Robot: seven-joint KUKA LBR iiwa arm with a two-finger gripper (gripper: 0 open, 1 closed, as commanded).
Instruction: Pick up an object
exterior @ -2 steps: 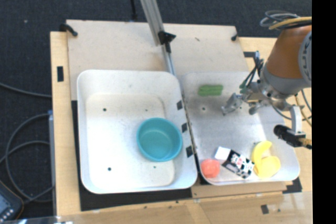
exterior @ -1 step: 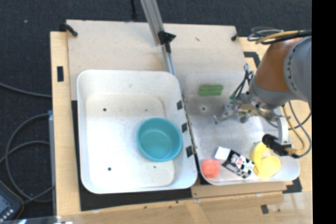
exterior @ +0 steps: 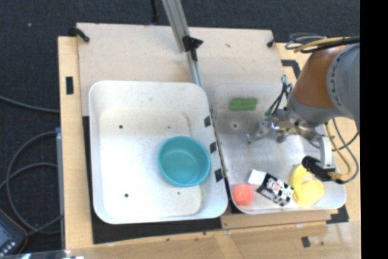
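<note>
In the right bin (exterior: 242, 148), my gripper (exterior: 265, 137) hangs over the bare middle of the floor. It is open, its two thin fingers spread, and nothing sits between them. A green block (exterior: 243, 104) lies just up and left of it, apart from the fingers. Along the bin's front edge sit a small red ball (exterior: 243, 193), a black-and-white patterned box (exterior: 273, 187) and a yellow soft object (exterior: 306, 185). A teal bowl (exterior: 183, 160) stands in the left bin (exterior: 121, 130).
The grey arm with its orange band (exterior: 315, 79) reaches in over the right bin's right side, with cables trailing near the yellow object. A slanted metal post (exterior: 176, 3) rises from the bench behind the bins.
</note>
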